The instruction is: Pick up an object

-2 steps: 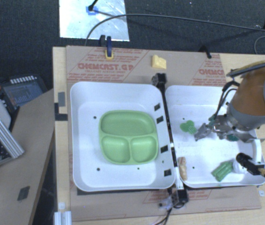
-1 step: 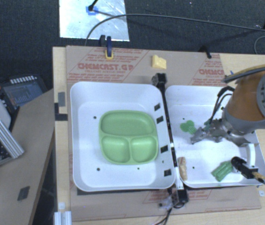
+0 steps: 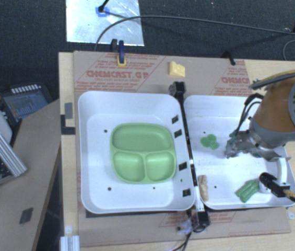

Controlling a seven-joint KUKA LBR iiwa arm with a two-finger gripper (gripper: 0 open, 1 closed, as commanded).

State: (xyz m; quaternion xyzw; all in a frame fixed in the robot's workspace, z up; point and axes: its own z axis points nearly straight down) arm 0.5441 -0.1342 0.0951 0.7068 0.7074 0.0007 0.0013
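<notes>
The gripper [image 3: 232, 149] hangs low in the right bin [image 3: 225, 109], so it can reach a toy. I cannot tell its jaws. The small green toy [image 3: 209, 141] lies at its nine o'clock.

Left bin [image 3: 92, 140]: green divided plate [image 3: 141, 153].
Right bin [image 3: 215, 111]: gripper [image 3: 232, 149] central; green object [image 3: 208, 141] at 9 o'clock.

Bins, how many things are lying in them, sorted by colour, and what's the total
Green: 3, the divided plate, a small piece and a longer piece.
Tan: 1, a piece by the divider.
Total: 4.
</notes>
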